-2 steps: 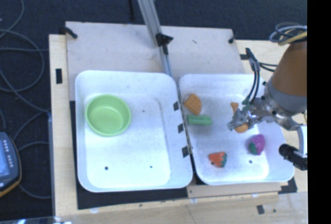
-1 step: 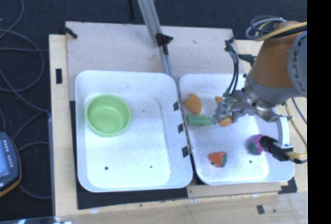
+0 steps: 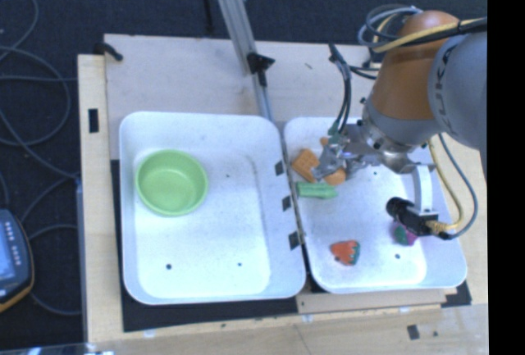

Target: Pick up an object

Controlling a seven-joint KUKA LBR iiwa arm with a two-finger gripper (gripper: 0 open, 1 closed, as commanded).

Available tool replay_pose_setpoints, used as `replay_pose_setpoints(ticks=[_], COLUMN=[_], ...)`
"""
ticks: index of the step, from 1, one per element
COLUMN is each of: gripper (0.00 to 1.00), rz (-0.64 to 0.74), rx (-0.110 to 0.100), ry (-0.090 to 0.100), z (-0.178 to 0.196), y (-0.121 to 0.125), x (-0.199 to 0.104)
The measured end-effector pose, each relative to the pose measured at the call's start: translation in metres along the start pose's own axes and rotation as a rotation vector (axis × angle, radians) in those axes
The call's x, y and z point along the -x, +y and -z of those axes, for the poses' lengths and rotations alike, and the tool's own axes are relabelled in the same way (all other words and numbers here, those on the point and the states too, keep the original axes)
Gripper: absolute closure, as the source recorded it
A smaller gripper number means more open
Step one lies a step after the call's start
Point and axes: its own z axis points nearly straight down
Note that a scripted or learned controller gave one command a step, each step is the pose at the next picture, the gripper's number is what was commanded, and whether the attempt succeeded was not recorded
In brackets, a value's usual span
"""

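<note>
Orange toy piece (image 3: 304, 164): lies in the right bin (image 3: 447, 267), upper-left corner, close to the wall next to the left bin (image 3: 131, 140). A second orange piece (image 3: 335, 177) sits just beside it to the right, partly covered by the gripper. The gripper (image 3: 331, 160) is low over this pair, roughly between them as seen from above. Contact with either piece cannot be made out. Gripper opening: cannot tell from this angle, since the wrist body hides it.

Green flat piece (image 3: 317, 191) lies just below the orange pair, long axis across the bin, touching or almost touching the second orange piece. Red-orange item with a green patch (image 3: 345, 252) is near the bin's front edge, well apart from the gripper. Small purple-and-green item (image 3: 403, 235) is toward the right side of the same bin.

Left bin: one green bowl (image 3: 171, 181), upright, in the left half. Both bins rest on a pale wooden surface (image 3: 172, 75). An aluminium rail (image 3: 232, 5) runs at a slant from the top of the view down toward the gap between the bins.
</note>
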Motion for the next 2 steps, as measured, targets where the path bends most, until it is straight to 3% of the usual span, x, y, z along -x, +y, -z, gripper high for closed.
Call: replay_pose_setpoints(ticks=[2], gripper=[1.00], rz=[0.001], rx=[-0.001], ry=[0.000], z=[0.015], y=[0.048], x=[-0.106])
